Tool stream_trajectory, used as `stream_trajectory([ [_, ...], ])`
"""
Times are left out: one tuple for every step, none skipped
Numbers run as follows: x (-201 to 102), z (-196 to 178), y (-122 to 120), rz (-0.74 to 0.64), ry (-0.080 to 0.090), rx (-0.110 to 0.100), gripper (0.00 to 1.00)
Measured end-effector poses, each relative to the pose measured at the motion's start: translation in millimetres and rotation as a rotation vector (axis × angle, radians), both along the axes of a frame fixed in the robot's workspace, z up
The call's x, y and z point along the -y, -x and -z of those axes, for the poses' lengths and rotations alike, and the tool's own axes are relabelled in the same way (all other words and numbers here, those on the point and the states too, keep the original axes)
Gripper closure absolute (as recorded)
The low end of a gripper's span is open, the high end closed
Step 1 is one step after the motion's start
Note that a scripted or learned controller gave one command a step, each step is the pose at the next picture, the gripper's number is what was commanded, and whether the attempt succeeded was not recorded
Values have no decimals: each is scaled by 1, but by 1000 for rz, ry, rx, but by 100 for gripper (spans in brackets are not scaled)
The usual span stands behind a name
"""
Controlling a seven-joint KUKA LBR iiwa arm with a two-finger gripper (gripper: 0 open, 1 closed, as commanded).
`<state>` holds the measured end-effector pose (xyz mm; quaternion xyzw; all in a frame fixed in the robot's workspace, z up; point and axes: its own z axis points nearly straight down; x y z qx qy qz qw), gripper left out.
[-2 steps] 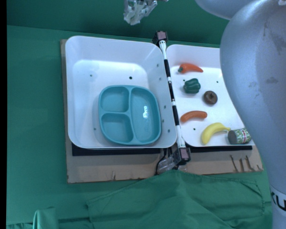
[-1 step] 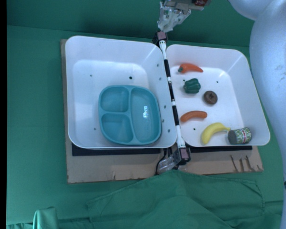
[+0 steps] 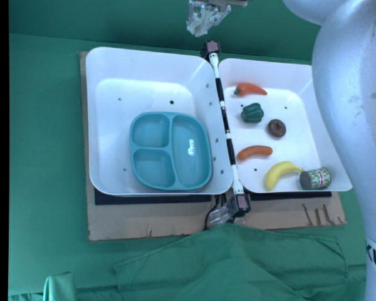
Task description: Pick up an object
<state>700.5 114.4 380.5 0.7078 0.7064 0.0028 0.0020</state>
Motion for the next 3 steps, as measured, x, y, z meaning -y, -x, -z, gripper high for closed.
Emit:
stream_trajectory([
  [-53, 29, 0, 0, 0, -5, 100],
  [-55, 11, 0, 0, -1, -1, 100],
  [-40, 26, 46, 1, -1, -4, 100],
])
